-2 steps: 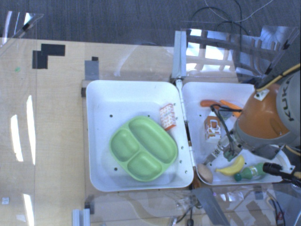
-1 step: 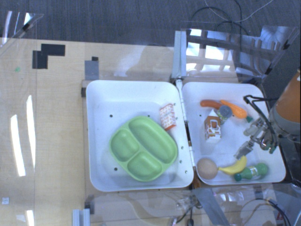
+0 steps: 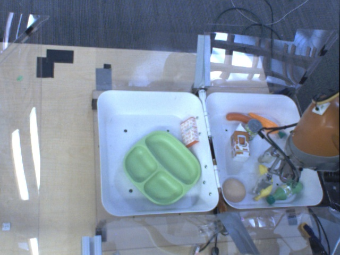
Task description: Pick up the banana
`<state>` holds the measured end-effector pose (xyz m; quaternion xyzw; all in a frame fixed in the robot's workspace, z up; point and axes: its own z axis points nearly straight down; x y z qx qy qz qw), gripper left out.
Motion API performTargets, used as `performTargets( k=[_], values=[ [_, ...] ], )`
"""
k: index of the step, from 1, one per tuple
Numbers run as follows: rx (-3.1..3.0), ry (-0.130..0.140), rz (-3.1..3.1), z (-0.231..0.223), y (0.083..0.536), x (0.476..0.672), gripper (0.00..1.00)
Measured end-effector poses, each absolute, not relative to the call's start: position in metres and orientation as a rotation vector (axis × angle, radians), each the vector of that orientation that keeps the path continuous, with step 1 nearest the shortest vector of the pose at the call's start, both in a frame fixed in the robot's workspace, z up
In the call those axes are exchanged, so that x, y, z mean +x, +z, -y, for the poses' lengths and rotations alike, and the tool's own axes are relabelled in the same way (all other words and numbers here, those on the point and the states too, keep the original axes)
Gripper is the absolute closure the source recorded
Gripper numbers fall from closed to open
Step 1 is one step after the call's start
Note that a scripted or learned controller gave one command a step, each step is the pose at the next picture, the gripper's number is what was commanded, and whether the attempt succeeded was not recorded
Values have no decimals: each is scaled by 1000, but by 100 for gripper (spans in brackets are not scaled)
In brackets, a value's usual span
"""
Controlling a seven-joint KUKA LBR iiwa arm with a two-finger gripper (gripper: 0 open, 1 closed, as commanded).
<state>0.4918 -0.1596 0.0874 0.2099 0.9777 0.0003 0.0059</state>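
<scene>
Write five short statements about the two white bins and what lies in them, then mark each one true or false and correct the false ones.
1. The light green three-compartment plastic plate lies in the left white bin. True.
2. The round tan egg-shaped ball sits on the green plate. False: it lies in the right white bin, near its front left corner.
3. The orange carrot lies near the right bin's far side. True.
4. The small red and white packet lies in the right bin. False: it is in the left bin, beside the plate.
5. The two-finger gripper is over the right bin. True.
</scene>
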Motion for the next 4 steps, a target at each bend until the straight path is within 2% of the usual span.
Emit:
performTargets(
  k=[1,2,3,4],
  values=[
    [656,3,-3053,159,97,496,100],
    [974,2,-2981,134,205,522,100],
    [974,2,-2981,134,205,522,0],
    [873,2,-3019,154,111,488,0]
  ],
)
